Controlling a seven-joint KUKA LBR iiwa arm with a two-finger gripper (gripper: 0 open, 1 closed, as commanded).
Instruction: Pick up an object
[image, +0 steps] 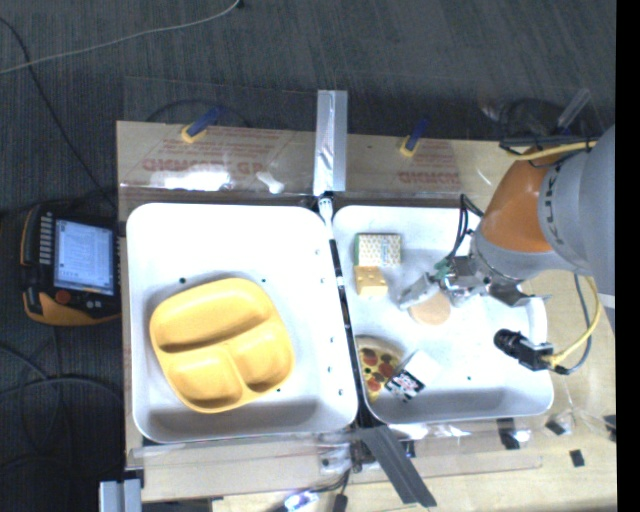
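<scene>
The right bin (480, 395) holds several small objects. At its back left lies a pale green and white patterned block (378, 248), with a yellow block (370, 281) touching its near side. A tan round piece (432, 313) lies near the middle of the bin. My gripper (437, 288) hangs low over the bin, directly beside and partly over this tan piece. Whether it touches the piece cannot be made out. A pizza-slice toy (374, 364) and a small black and white item (404, 383) lie at the front left.
The left bin (200, 235) holds a yellow divided plate (221, 343). A ridge (341, 300) separates the two bins. A black cable end (522, 347) hangs over the right bin's right side. A handheld screen device (72, 263) lies off the bench to the left.
</scene>
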